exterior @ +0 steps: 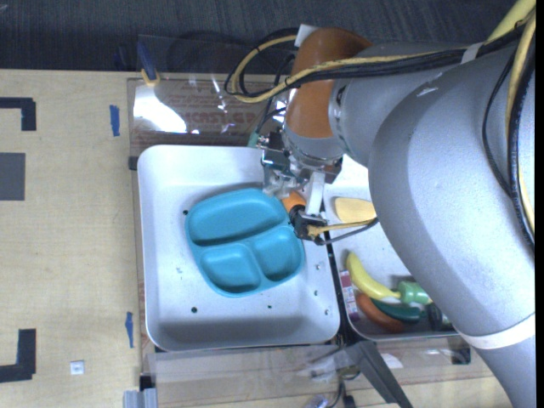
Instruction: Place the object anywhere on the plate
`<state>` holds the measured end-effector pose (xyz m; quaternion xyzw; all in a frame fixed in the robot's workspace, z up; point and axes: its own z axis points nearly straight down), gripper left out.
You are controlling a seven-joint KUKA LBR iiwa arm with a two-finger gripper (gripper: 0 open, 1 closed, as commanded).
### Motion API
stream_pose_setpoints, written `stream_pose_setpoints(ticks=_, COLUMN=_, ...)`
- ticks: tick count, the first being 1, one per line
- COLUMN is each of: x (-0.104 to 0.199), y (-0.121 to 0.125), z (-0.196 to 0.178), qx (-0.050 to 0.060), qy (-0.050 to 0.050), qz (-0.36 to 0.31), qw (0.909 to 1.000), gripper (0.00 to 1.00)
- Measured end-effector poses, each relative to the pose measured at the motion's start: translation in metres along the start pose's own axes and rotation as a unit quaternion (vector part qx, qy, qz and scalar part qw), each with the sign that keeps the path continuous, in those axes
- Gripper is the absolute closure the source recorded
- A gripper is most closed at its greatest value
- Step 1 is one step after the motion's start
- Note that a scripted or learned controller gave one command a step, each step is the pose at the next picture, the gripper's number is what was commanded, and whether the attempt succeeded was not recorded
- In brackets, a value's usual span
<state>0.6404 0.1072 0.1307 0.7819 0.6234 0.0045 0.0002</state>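
Where the fingers (299, 204) meet at the right rim of the blue plate (245, 240), we see a small orange object (294, 201) between them, so we judge them closed on it, though the view is tight. It hangs at the plate's edge, probably not yet released. The plate, with three compartments, lies in the left white bin (170, 296). The right bin (361, 325) holds a banana (367, 277) and other toy foods, likely the supply. Both bins sit on the tabletop (59, 253).
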Motion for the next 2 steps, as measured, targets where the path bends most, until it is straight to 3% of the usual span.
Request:
stream_pose_setpoints(ticks=1, x=-0.065, y=0.041, z=-0.056, qx=0.001, qy=-0.004, qz=0.030, qw=0.9995, gripper=1.00)
stream_pose_setpoints(ticks=2, x=-0.075, y=0.006, z=-0.069, qx=0.004, qy=-0.003, qz=-0.035, qw=0.9994, gripper=1.00)
